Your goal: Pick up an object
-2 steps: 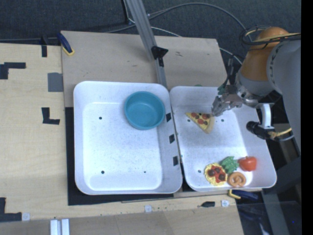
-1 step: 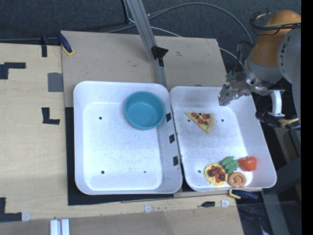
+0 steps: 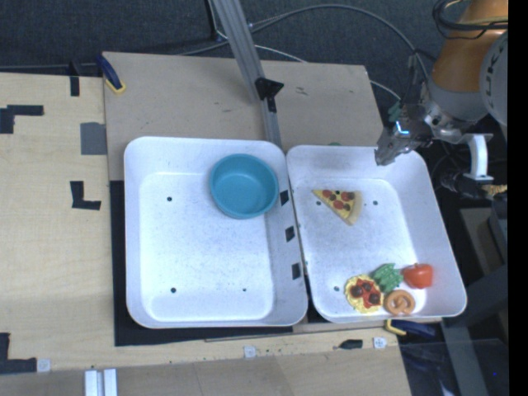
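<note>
My gripper [image 3: 388,153] hangs over the far right corner of the right bin [image 3: 441,229], fingers pointing down and nothing seen between them. A pizza slice [image 3: 339,202] lies in the right bin's upper middle, to the left of and nearer than the gripper. At that bin's near edge sit a round mini pizza [image 3: 363,293], a green leafy piece [image 3: 386,275], a red tomato [image 3: 418,275] and an orange ring [image 3: 400,303], packed together. A blue bowl [image 3: 243,186] stands in the far right corner of the left bin [image 3: 157,246].
A slanted grey metal pole [image 3: 247,52] runs down from the top to the gap between the bins. Cables [image 3: 346,15] cross the dark floor behind the bench. A yellow clip [image 3: 112,81] lies at the board's far left corner.
</note>
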{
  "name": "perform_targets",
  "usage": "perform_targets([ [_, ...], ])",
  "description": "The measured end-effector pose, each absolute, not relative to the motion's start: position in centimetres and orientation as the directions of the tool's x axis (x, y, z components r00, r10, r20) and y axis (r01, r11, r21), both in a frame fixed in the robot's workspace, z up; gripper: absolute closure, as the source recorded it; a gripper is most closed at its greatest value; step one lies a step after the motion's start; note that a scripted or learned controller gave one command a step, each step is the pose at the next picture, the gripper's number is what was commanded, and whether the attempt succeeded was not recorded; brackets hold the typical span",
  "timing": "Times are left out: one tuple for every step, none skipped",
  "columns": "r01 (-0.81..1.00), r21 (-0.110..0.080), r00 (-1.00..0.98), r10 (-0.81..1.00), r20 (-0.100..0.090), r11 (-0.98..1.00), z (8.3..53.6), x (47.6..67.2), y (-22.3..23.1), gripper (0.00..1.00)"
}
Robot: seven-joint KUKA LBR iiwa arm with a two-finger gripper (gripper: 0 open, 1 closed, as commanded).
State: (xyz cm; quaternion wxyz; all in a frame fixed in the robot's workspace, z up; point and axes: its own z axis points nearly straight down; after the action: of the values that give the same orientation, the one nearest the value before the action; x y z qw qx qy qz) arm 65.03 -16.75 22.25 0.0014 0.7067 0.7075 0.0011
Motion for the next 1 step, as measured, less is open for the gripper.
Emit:
perform_targets([
  [1.0,0.004,0.0,1.0,-0.001,0.0,27.78,64.28,-17.28,1.0],
])
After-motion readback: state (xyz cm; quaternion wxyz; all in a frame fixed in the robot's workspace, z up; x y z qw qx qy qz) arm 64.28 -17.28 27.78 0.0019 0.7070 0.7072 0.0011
